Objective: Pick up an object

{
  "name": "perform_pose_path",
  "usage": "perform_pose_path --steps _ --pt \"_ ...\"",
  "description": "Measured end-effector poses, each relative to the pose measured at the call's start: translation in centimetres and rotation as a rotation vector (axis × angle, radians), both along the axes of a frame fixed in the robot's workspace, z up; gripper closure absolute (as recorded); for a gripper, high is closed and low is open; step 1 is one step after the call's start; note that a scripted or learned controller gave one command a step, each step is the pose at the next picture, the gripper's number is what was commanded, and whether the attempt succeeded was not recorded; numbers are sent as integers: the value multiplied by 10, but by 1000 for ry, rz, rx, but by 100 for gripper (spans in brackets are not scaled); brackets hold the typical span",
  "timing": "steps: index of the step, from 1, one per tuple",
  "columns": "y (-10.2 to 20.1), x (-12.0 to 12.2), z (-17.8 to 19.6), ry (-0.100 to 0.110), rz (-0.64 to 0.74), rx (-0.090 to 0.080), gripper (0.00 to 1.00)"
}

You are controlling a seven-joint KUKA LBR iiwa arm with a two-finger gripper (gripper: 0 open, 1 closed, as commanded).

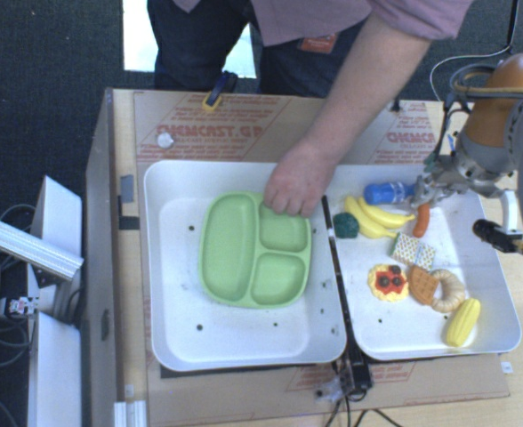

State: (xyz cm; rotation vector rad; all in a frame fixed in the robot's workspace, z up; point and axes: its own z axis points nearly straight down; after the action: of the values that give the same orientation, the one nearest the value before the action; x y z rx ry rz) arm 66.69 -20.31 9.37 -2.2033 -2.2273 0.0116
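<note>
Green tray [248, 261] sits left with someone's hand [297, 185] on it; pincer [432, 188] hovers by the carrot [421, 221], can't tell its grip.

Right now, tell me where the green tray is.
The green tray lies flat in the left bin, toward its right side near the divider. A person's hand rests on its upper right corner.
</note>
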Motion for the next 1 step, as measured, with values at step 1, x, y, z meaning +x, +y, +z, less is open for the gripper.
perform_pose_path --steps 1 --pt "14 3 60 -17 -5 -3 100"
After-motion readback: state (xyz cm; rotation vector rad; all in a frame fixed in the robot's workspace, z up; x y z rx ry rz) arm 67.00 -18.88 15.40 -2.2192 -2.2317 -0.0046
